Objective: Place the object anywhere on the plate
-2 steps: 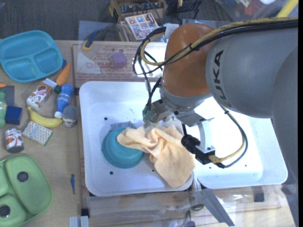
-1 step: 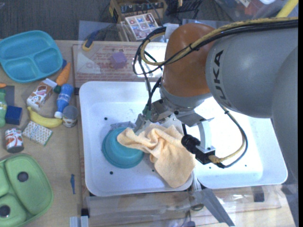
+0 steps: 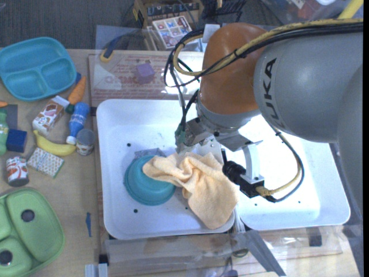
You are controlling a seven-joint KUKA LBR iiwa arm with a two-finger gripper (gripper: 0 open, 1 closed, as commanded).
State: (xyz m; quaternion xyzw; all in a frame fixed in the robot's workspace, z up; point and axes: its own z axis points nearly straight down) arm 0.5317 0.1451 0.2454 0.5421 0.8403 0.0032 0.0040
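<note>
The grey KUKA arm (image 3: 311, 79) with its orange band sits closest to the lens, reaching in from the right and covering much of the right bin (image 3: 323, 206). Black and yellow cables loop around its wrist. Its gripper (image 3: 183, 139) points down into the left bin (image 3: 115, 126), its tip just at the upper edge of the yellow cloth (image 3: 203, 190). The wrist hides the gripper's end, so I cannot tell whether it is spread or closed, nor whether it grips the cloth.

The yellow cloth lies crumpled in the left bin, towards its right side. Its left corner is draped over the right rim of the round blue plate (image 3: 145, 184), and the rest spreads across the bin floor down to the near right corner. The plate rests on the bin floor, in the near left part. A small grey scrap, possibly a bit of foil, peeks out just behind it.

On the bench to the left of the bins lie a banana (image 3: 55, 146), a blue bottle (image 3: 78, 120), a carrot (image 3: 78, 89), a small carton (image 3: 49, 114), a blue cube (image 3: 17, 138) and a can (image 3: 17, 171). A blue divided tray (image 3: 37, 68) lies at the far left corner, and a green divided tray (image 3: 26, 235) at the near left. Behind the left bin a purple block (image 3: 144, 71) sits on a pinkish board (image 3: 115, 74).
</note>
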